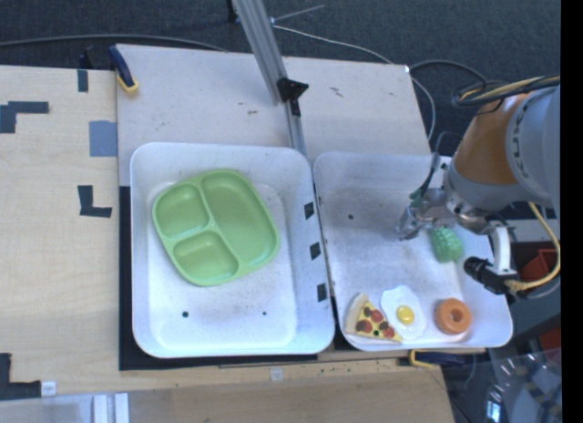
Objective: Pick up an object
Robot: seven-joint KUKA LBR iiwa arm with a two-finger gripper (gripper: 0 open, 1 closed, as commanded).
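pizza slice [372,318], fried egg [403,308], donut [452,315] lay below hand | hand [412,223] low in right bin [364,193], grip unclear | green toy [446,243] just beside hand | green plate [215,226] far left

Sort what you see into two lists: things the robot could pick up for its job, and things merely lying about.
Job:
hand
green toy
pizza slice
fried egg
doughnut
green divided plate

Lying about:
blue and yellow clamp
metal pole
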